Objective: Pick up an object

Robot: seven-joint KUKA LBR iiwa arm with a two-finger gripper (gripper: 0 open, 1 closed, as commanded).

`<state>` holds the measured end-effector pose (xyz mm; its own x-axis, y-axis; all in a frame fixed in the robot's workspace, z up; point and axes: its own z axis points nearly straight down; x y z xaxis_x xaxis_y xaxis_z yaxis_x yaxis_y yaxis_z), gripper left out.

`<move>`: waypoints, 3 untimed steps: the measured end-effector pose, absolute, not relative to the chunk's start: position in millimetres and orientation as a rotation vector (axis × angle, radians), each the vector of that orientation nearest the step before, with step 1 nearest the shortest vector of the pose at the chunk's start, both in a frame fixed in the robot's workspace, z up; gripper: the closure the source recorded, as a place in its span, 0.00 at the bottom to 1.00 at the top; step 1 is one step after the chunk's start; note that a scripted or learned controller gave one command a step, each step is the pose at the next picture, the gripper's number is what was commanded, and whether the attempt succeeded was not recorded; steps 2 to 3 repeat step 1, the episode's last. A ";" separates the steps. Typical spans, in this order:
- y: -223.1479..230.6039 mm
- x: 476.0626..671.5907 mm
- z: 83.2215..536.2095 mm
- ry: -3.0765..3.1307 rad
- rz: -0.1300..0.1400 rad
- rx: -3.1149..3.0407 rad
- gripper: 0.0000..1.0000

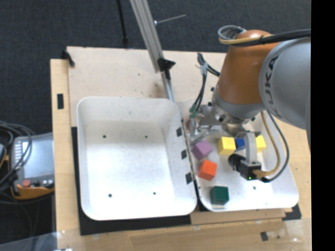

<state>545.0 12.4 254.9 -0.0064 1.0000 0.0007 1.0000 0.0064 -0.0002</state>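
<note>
In the right bin (pixel 272 195) lie several small blocks: a purple one (pixel 201 149), an orange one (pixel 208 169), a dark green one (pixel 220 194), a yellow one (pixel 226 145) with a blue one (pixel 240 143) beside it, and another yellow piece (pixel 260 142) further right. My gripper (pixel 198 132) hangs low at the bin's left side, just above the purple block. The arm's grey and orange wrist (pixel 246 77) covers the bin's back part.
The left bin (pixel 86 156) sits beside the right one, their walls meeting near the gripper. A slanted metal pole (pixel 149 30) rises behind the bins. Cables (pixel 277 156) loop off the wrist over the right bin. A grey device (pixel 31 158) sits off the bench's left edge.
</note>
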 end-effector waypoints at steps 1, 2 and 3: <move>59.5 539.3 238.7 -2.227 0.001 -2.213 1.00; 59.5 539.3 238.7 -2.227 0.001 -2.213 1.00; 59.5 539.3 238.7 -2.227 0.001 -2.213 1.00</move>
